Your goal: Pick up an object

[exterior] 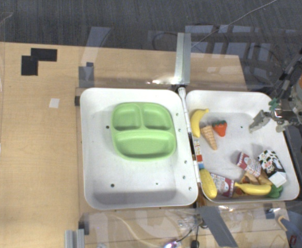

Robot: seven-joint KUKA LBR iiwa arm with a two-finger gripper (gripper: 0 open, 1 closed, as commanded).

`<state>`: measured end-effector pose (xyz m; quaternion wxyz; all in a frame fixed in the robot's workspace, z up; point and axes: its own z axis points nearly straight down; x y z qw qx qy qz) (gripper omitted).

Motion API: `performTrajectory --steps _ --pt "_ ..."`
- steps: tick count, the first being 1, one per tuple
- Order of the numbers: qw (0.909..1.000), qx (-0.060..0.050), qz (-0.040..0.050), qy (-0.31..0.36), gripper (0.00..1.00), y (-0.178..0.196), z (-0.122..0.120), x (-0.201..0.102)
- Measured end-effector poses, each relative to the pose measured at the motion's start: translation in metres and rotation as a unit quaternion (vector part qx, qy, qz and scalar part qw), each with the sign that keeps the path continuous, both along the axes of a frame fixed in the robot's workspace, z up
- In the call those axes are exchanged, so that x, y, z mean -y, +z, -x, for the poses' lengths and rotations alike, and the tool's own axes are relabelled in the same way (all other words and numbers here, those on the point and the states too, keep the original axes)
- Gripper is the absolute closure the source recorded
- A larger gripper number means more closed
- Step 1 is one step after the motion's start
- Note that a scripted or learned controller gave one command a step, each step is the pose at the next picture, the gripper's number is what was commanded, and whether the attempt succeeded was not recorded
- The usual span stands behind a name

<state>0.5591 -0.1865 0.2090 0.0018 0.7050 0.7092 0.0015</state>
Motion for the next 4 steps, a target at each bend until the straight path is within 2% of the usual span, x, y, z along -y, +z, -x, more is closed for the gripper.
performTrajectory --steps 1,2,3,4 --pt "0.9996 -0.001 -0.0002 0.029 0.0 -0.102 -0.02 -0.039" --pt "0.9971 0.004 0.001 0.075 0.0 -0.119 -0.073 -0.062" --pt "0.9983 0.004 0.0006 0.058 0.0 -0.118 -0.005 -0.058" --pt "0.9959 0.003 0.0018 0.09 0.0 -0.12 -0.106 -0.076"
